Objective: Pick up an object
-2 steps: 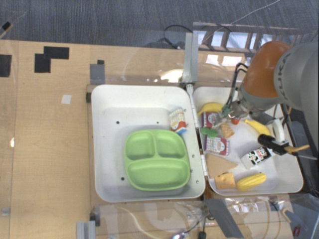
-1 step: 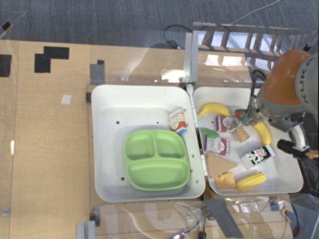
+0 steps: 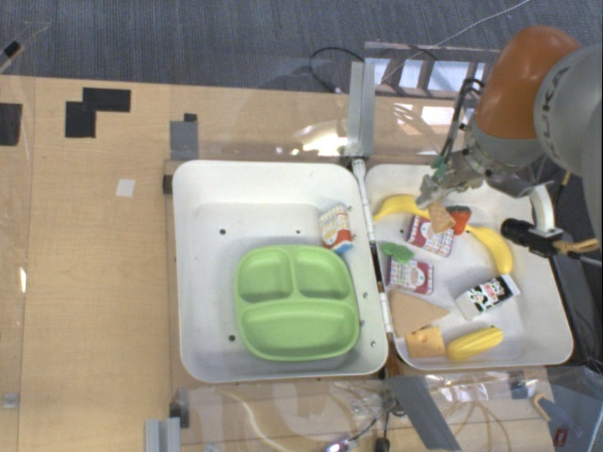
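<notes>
Progress looks slight so far, judged from how things lie. On the left of the surface (image 3: 85,281) sits the left bin (image 3: 203,252), which carries a green divided plate (image 3: 297,301) and, near its right wall, a small printed carton (image 3: 335,226) with a blue bit at its foot. Across the divider lies the right bin (image 3: 556,328), where every candidate appears to rest on the floor: a banana (image 3: 394,205) at the upper left, a pink carton (image 3: 432,237) just below it, a second pink carton (image 3: 410,275) lower down, an orange wedge (image 3: 426,341) at the bottom, a yellow piece (image 3: 474,343) beside it, a black-and-white carton (image 3: 488,296) and another banana (image 3: 496,249) toward the right.

The tool (image 3: 439,192) hangs low over the upper part of the right bin, just above the pink carton and a small tan and red item (image 3: 448,218). Nothing is visibly clamped, and whether it is wide or narrow cannot be told. The grasp and lift seem to remain.

The arm (image 3: 556,92) reaches in from the upper right, orange band up, wrist angled down and leftward.
</notes>
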`<control>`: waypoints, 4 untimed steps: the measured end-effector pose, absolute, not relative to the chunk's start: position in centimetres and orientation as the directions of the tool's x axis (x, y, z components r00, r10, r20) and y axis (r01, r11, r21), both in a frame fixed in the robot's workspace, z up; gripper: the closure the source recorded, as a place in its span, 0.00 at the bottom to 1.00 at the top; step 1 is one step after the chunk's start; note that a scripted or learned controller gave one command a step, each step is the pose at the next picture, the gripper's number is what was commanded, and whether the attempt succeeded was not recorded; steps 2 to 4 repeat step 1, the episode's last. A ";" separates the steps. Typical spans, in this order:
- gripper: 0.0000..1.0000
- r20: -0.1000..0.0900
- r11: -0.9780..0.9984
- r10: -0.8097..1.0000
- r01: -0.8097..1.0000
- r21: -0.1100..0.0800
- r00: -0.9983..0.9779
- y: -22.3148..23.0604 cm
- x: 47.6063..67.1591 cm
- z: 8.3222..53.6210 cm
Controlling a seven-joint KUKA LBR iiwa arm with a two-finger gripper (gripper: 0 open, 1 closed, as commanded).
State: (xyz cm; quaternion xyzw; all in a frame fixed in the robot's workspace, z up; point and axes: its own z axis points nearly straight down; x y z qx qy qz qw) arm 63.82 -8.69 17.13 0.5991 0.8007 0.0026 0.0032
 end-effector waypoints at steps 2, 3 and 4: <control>1.00 -0.001 0.065 0.998 0.998 0.006 -0.065 -7.0 66.6 22.5; 1.00 -0.001 0.065 0.998 0.998 0.006 -0.065 -7.0 66.6 22.5; 1.00 -0.001 0.065 0.998 0.998 0.006 -0.065 -7.0 66.6 22.5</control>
